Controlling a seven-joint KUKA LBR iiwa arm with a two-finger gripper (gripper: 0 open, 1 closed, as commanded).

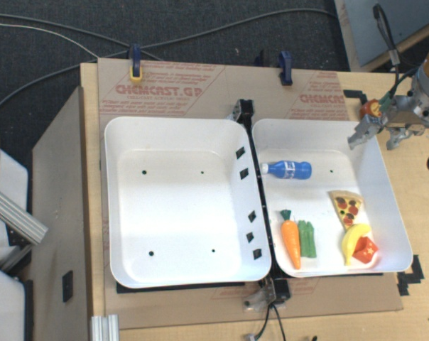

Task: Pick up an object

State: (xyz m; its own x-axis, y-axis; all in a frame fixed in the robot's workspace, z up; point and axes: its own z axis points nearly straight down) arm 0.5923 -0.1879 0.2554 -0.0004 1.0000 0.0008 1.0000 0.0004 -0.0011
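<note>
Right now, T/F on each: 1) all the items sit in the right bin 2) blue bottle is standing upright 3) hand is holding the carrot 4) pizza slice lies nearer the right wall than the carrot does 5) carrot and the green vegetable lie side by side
1. True: the blue bottle, carrot, green vegetable, pizza slice, and a yellow and red pair of items are all in the right bin.
2. False: the bottle lies on its side.
3. False: the hand is over the bin's upper right corner, with nothing between its fingers.
4. True.
5. True.
</note>
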